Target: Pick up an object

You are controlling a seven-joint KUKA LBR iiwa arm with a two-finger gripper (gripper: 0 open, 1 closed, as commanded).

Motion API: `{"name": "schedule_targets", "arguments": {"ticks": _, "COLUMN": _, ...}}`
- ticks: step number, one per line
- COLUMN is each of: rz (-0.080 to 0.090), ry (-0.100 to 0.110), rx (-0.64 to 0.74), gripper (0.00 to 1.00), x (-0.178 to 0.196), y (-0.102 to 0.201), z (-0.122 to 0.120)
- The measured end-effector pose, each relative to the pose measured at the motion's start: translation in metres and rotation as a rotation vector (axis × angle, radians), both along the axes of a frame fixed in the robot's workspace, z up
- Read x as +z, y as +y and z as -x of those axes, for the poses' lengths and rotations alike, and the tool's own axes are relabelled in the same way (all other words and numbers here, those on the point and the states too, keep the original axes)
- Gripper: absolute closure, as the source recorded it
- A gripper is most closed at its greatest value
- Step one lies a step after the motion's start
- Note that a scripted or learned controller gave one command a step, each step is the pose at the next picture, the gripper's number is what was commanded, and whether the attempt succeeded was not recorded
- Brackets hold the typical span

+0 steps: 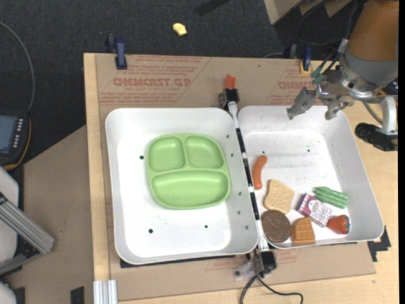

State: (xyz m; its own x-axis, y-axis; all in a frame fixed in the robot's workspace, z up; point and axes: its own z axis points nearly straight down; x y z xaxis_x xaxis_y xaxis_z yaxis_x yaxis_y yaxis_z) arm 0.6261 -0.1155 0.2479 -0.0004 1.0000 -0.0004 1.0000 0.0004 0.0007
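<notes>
Fingers spread and bare above the right bin's far edge, nothing picked yet, toy food well below them.

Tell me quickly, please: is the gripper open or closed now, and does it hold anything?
Gripper: open, holding nothing, above the far edge of the right bin.

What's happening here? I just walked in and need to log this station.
A robot arm is set to pick up an object. Its tool hangs open over the far edge of the right bin, holding nothing. The toy food, including a sausage and bread slice, lies untouched near the bin's front. The left bin holds a green tray.
</notes>
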Motion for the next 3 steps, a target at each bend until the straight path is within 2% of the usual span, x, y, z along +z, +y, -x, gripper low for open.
{"name": "schedule_targets", "arguments": {"ticks": 1, "rz": -0.003, "ry": 0.012, "rx": -0.001, "gripper": 0.0, "x": -0.083, "y": 0.026, "z": 0.049}}
{"name": "schedule_targets", "arguments": {"ticks": 2, "rz": -0.002, "ry": 0.007, "rx": 0.0, "gripper": 0.0, "x": -0.168, "y": 0.021, "z": 0.02}}
{"name": "schedule_targets", "arguments": {"ticks": 3, "rz": 0.0, "ry": -0.002, "rx": -0.002, "gripper": 1.0, "x": -0.152, "y": 0.021, "z": 0.019}}
